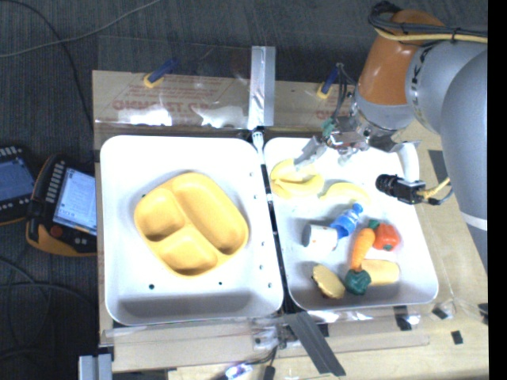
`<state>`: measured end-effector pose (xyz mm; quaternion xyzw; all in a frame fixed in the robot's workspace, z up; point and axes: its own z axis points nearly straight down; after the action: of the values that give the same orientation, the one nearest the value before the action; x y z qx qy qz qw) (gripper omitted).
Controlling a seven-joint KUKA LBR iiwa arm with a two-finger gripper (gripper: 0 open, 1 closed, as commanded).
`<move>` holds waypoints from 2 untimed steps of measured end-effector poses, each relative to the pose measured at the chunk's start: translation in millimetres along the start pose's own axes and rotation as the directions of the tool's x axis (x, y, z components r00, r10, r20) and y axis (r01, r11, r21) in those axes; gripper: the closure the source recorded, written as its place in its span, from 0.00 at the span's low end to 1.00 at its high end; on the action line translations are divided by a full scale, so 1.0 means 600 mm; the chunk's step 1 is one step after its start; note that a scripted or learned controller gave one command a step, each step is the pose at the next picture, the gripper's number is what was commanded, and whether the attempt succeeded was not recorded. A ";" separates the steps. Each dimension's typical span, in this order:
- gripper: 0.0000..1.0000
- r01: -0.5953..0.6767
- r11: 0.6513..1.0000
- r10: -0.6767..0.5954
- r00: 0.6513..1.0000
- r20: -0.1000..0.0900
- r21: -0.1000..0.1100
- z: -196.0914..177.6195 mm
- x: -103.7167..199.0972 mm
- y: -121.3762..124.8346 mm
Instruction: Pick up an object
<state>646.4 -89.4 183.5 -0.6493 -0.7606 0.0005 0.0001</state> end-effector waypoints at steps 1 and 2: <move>0.00 -0.078 0.997 0.078 0.997 0.002 -0.001 0.149 -0.029 0.000; 1.00 -0.077 0.997 0.077 0.997 0.003 -0.001 0.132 -0.028 0.001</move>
<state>649.5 -106.2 104.1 -0.6780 -0.7351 0.0011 -0.0013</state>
